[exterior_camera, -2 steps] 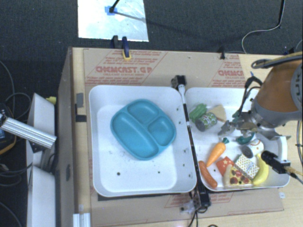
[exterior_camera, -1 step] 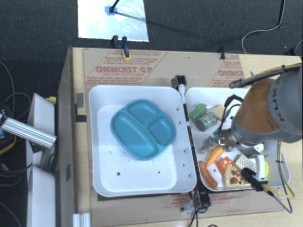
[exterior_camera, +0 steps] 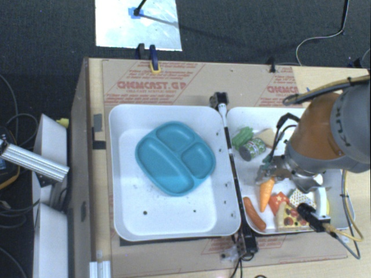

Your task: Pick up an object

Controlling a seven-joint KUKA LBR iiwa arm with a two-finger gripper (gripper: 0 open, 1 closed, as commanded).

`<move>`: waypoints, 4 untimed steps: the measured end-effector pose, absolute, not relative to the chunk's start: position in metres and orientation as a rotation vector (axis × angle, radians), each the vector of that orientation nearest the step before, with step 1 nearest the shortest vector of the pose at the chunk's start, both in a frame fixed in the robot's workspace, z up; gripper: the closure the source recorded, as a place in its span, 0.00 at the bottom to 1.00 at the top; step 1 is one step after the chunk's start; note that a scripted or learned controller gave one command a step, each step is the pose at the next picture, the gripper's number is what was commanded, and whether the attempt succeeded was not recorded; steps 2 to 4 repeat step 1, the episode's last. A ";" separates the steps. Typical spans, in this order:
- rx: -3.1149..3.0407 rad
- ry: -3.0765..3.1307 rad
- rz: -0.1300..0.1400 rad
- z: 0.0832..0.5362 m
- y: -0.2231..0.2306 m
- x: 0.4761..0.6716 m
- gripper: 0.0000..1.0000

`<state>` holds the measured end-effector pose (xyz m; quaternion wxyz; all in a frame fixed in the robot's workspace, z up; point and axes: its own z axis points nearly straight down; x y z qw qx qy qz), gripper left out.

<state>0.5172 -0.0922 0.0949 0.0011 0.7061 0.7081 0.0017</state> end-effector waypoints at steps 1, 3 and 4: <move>2.216 2.224 0.005 0.185 -0.034 0.527 1.00; 2.216 2.224 0.005 0.185 -0.034 0.527 1.00; 2.216 2.224 0.005 0.185 -0.034 0.527 1.00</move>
